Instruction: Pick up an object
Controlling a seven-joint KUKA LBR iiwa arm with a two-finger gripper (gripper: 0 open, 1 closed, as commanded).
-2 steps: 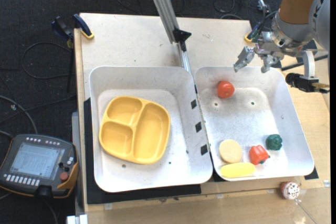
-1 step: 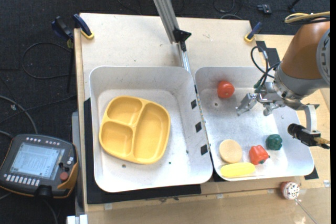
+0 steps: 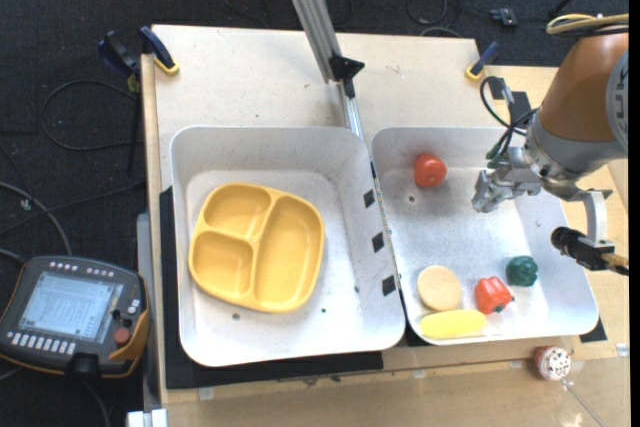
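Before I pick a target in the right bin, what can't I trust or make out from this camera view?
- Gripper: too small and seen from above, so its finger state and height over the right bin are unclear.
- Arm: cut off by the right edge.
- Green object and red pepper-like object: too small to identify surely.
- Yellow object: lies at the bin's near rim; contact unclear.

A single fixed camera looks down from above the desk [image 3: 250, 75] at a slant, far enough back to take in both white bins whole. The left bin [image 3: 190, 175] and the right bin [image 3: 560, 305] sit side by side across the middle of the frame. Dark floor with cables fills the top and left margins, and the arm [image 3: 585, 105] enters from the right edge.
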